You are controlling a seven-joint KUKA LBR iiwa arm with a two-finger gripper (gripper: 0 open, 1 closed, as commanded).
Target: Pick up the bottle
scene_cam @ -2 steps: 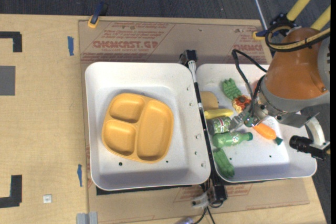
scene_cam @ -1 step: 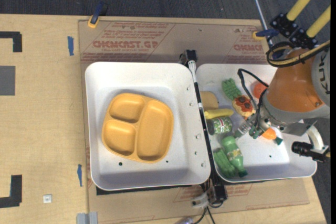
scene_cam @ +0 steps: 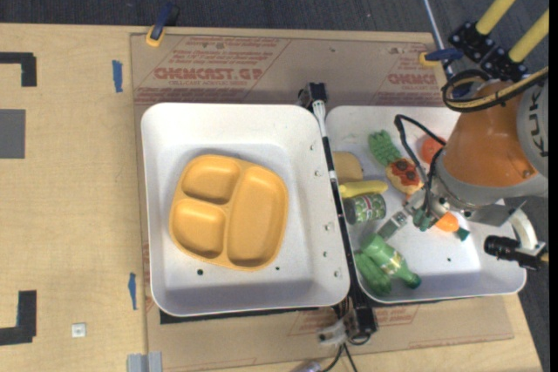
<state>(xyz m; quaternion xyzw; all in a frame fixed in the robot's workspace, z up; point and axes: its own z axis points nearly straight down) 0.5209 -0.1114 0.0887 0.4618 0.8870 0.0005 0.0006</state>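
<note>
The green bottle (scene_cam: 384, 264) lies on its side near the front left of the right bin (scene_cam: 488, 279). My gripper (scene_cam: 425, 214) hangs over the middle of that bin, under the orange wrist band, up and to the right of the bottle and apart from it. I see nothing held in it.
Around the gripper lie a green can (scene_cam: 364, 208), a yellow banana (scene_cam: 361, 187), a tan piece (scene_cam: 349, 165), a green toy (scene_cam: 381, 146), a red-and-yellow piece (scene_cam: 404, 175) and an orange piece (scene_cam: 447, 223). The left bin (scene_cam: 166, 187) holds a yellow divided plate (scene_cam: 229, 210).
</note>
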